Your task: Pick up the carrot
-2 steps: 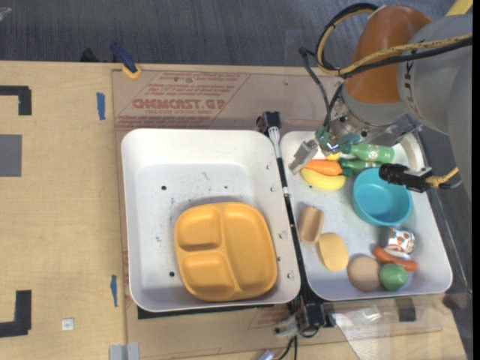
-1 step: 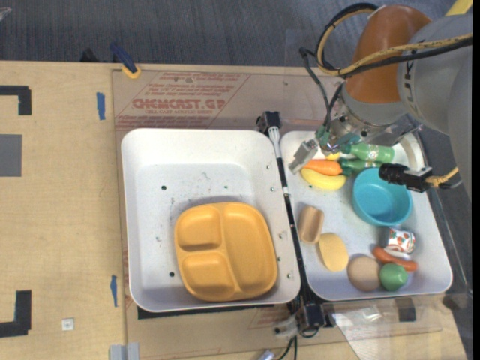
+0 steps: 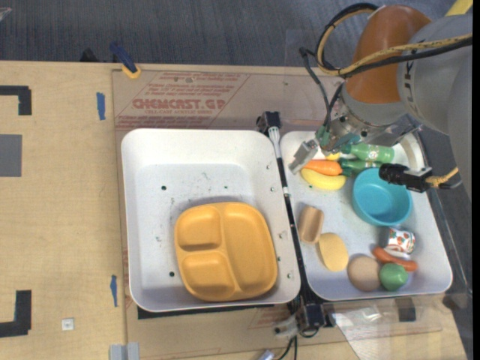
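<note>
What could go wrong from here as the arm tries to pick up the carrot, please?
The carrot lies on top of the yellow banana, so it may roll or slide off when pressed. The green bottle and blue bowl crowd it closely; the gripper, hovering at the carrot's far edge, might snag the bottle or grab the banana instead.

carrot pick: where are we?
Done: the gripper has reached the right bin, at its far end by the carrot. In hand: nothing that I can confirm; the carrot lies on the yellow banana, and a grasp can't be seen. Left: grasping and lifting.
</note>
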`<move>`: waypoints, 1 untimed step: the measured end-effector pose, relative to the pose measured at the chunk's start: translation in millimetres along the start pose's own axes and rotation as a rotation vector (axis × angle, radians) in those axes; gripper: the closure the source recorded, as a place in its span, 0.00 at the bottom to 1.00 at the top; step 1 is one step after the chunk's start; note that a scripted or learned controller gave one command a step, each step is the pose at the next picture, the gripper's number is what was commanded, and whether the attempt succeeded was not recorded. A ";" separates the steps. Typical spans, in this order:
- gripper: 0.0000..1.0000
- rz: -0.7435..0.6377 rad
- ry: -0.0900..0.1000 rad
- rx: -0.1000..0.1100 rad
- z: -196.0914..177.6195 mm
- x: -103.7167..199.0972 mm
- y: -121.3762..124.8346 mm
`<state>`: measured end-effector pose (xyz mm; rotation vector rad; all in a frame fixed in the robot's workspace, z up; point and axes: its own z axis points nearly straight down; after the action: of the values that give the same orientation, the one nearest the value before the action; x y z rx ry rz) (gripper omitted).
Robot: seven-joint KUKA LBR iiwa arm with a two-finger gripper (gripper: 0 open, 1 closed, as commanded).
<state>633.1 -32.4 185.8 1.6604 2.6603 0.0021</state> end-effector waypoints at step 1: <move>0.00 0.103 0.005 0.007 0.9 22.7 -26.9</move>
<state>599.0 -23.9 184.7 1.7994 2.5782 -0.0020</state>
